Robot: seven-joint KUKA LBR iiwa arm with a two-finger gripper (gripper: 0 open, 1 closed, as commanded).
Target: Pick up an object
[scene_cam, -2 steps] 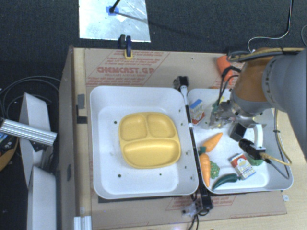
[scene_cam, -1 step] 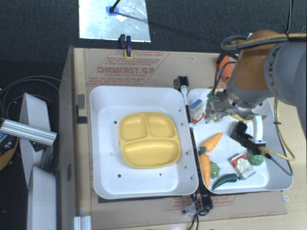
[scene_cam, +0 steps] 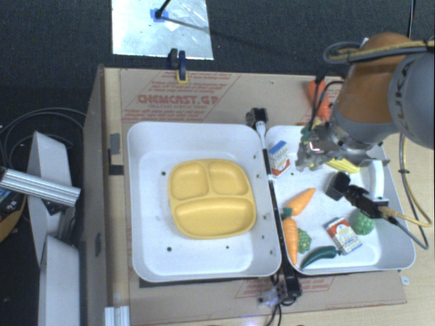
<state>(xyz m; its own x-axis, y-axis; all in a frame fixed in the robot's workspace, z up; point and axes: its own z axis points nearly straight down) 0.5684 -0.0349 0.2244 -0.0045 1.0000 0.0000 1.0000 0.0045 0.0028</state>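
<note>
Look first at the table (scene_cam: 204, 90) and its two white bins: the left bin (scene_cam: 146, 182) carries a yellow divided plate (scene_cam: 211, 198), while the right bin (scene_cam: 397, 250) holds the loose pieces and the arm (scene_cam: 380, 94) reaching in from the right. Your gripper (scene_cam: 311, 156) is low over the upper part of the right bin, close to a small milk carton (scene_cam: 279, 157) and a yellow piece (scene_cam: 343, 165), but you cannot tell from this angle how it is set or whether anything is caught in it. Judge the pick as not yet shown done: two carrots (scene_cam: 301, 200) (scene_cam: 290, 235), a red-and-white box (scene_cam: 344, 234), broccoli (scene_cam: 363, 224) and a green pepper (scene_cam: 319, 254) all lie on the bin floor.
</note>
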